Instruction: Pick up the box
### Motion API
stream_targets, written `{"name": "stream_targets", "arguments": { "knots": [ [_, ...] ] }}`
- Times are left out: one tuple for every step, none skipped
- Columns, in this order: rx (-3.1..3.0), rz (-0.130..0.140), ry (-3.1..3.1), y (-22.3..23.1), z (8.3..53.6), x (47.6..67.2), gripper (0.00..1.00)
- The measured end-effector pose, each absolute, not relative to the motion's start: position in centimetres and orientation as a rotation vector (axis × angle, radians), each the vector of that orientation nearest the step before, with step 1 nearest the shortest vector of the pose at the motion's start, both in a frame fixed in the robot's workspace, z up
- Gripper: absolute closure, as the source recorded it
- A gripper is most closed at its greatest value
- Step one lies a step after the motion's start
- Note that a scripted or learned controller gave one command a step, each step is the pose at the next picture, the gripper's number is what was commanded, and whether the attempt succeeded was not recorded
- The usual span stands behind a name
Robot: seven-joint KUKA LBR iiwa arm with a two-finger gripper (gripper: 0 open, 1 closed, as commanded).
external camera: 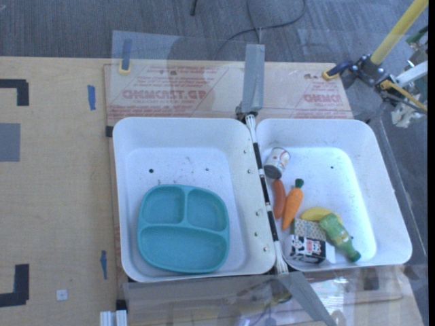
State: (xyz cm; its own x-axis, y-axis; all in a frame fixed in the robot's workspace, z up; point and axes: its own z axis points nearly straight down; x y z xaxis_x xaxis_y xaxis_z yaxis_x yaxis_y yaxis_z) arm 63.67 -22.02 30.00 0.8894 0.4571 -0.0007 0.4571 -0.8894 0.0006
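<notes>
The box (308, 244) is small, black and white with a checkered top. It lies at the front left corner of the right bin (367, 182), close to the divider between the bins. A green bottle (339, 236) lies just to its right, and a yellow banana (315, 214) sits right behind it.
An orange carrot (292, 204) and a brown sausage (279, 197) lie behind the box along the divider. A small white can (276, 160) is further back. In the left bin (136, 141) rests a teal divided plate (183, 227). A yellow pole with clamps (380, 60) stands at the upper right.
</notes>
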Motion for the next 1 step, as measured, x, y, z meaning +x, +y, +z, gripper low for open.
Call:
{"name": "stream_targets", "arguments": {
  "knots": [
    [3.125, 0.0, 0.319, -22.33, 31.52, 65.92, 1.0]
  ]
}}
